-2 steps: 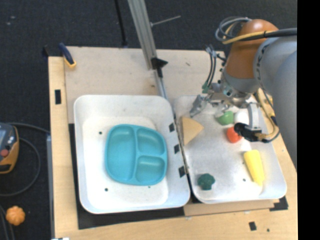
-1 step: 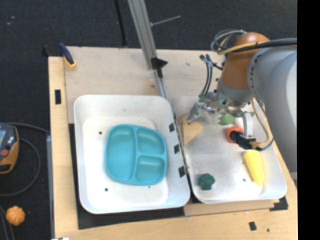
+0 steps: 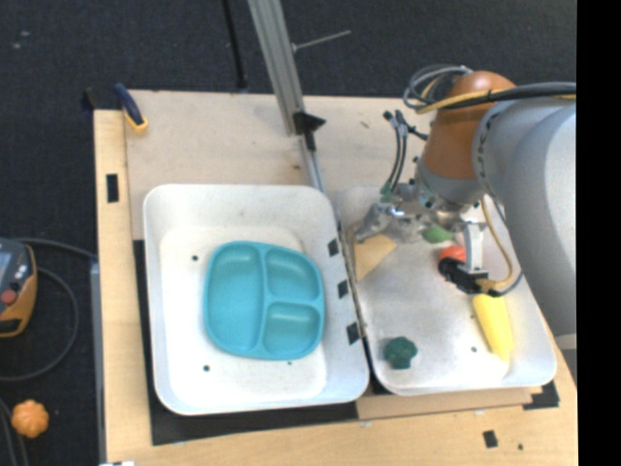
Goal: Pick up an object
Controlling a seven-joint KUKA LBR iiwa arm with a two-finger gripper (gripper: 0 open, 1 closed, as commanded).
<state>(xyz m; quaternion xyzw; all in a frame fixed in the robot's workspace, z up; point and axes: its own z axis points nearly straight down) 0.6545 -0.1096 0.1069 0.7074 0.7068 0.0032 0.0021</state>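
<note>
My gripper (image 3: 376,223) hangs over the far left corner of the right bin (image 3: 427,299), just above a tan wedge-shaped piece (image 3: 375,254) that lies by the bin's left wall. Nothing can be made out in its grasp. A small green object (image 3: 437,232) and a red one (image 3: 451,255) lie partly under the wrist. Along the bin's right side lies a yellow banana-like piece (image 3: 493,325). A dark green broccoli-like lump (image 3: 399,351) sits near the front edge.
The left bin (image 3: 175,377) holds a teal divided plate (image 3: 264,300). A slanted aluminium post (image 3: 281,66) rises behind the bins. The arm's grey body (image 3: 534,192) covers the right bin's far right part. A small orange ball (image 3: 29,417) lies off the bench at the left.
</note>
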